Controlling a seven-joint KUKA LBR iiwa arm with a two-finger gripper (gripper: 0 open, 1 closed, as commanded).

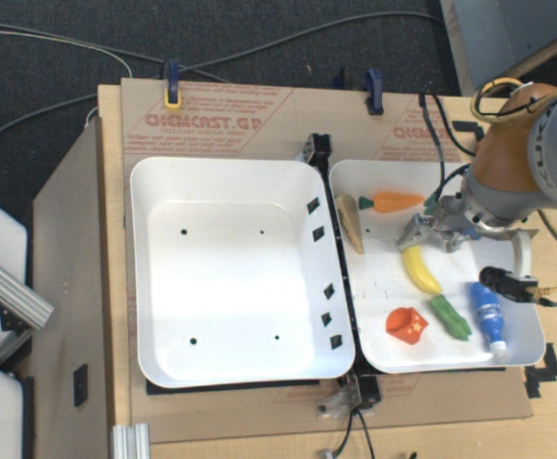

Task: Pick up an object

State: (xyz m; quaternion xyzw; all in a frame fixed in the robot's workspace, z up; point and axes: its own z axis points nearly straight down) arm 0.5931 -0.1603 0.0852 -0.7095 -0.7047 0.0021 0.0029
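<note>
Your stock in the right bin: a yellow banana at centre, curved and lying free; an orange carrot near the far wall; a red pepper, a green pod and a blue bottle along the near side; a tan wooden piece against the left wall. The left bin gives you open floor. Your tool hangs just above the banana's upper end; you cannot tell its opening or any contact.
</note>
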